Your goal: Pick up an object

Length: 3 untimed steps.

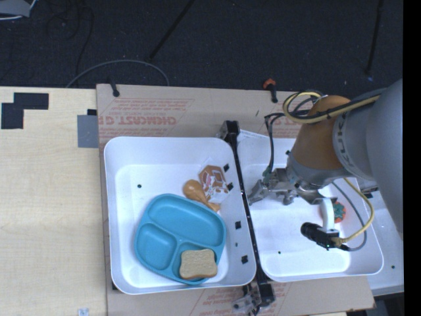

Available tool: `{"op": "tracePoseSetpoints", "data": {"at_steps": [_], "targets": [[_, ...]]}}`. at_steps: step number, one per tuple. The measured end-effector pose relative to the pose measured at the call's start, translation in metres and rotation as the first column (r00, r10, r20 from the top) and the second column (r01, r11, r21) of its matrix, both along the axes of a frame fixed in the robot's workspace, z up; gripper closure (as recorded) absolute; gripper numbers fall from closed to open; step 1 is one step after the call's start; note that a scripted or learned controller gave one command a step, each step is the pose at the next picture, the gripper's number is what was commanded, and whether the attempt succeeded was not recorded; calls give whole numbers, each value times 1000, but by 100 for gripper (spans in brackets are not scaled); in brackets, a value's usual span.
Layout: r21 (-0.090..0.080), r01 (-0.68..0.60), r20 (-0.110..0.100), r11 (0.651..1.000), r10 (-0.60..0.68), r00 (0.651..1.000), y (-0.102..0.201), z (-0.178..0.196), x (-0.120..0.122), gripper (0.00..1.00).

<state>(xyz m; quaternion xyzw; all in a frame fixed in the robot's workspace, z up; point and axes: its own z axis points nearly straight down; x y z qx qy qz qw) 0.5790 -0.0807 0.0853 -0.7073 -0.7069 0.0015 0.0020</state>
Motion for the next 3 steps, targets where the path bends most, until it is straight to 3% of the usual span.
{"op": "tracePoseSetpoints", "data": {"at_steps": [1,3], "targets": [[0,5,0,1000,-5,1000,-2,12,0,100],[0,-2,7,1000,2,1000,7,107,-6,100]]}}
